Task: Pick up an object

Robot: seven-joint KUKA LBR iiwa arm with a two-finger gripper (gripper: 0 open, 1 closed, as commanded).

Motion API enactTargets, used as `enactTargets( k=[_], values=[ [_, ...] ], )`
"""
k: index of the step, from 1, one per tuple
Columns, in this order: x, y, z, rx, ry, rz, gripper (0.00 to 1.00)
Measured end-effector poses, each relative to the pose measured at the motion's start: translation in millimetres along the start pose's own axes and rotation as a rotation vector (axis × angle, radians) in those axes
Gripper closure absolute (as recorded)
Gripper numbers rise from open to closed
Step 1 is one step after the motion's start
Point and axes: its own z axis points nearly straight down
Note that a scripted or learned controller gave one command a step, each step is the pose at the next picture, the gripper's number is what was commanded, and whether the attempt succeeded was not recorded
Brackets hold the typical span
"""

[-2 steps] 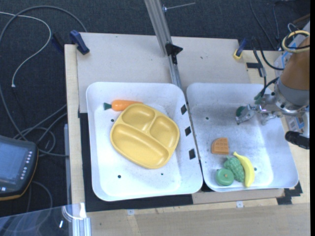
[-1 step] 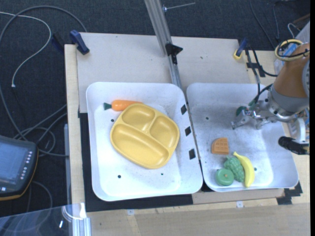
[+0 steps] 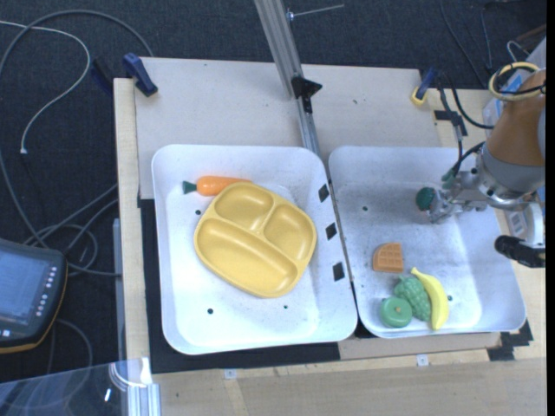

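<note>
Far left, on dark carpet: a handheld control pendant (image 3: 26, 293) with a lit screen, and loose grey cables (image 3: 52, 68) looping over the floor.

Bench (image 3: 217, 102): pale board top, a blue clamp (image 3: 139, 74) at its upper left corner, a second blue clamp (image 3: 426, 83) with a yellow part near the upper right. An aluminium post (image 3: 279, 37) rises at a slant from the seam between the two bins.

Left bin (image 3: 173, 319): shallow, white, speckled. Holds a yellow divided tray (image 3: 255, 238) set at an angle near its middle, and a toy carrot (image 3: 215, 185) lying just beyond the tray's upper left edge, touching or nearly touching it.

Right bin (image 3: 486, 276): shallow, white. Near its front edge, a cluster: an orange waffle-like piece (image 3: 388, 257) lying a little apart from the rest; below it a green round piece (image 3: 396, 312), a green knobbly vegetable (image 3: 414, 295) and a toy banana (image 3: 432, 295), the three close together and seemingly touching.

Upper part of right bin: a small dark green ball (image 3: 425, 198) lies just left of the gripper (image 3: 440, 208), at its tip. Whether the fingers close on it or merely sit against it cannot be made out; their spread is not readable here.

Right edge: the arm (image 3: 519, 141), grey with an orange band, reaching in over the right bin.
</note>
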Motion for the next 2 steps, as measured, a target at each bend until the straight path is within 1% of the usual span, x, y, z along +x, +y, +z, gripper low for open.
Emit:
enactTargets(
  k=[1,2],
  values=[
    [3,3,-65,-0.007,-0.004,-0.001,1.00],
    [3,10,-130,-0.009,-0.004,-0.001,1.00]
  ],
)
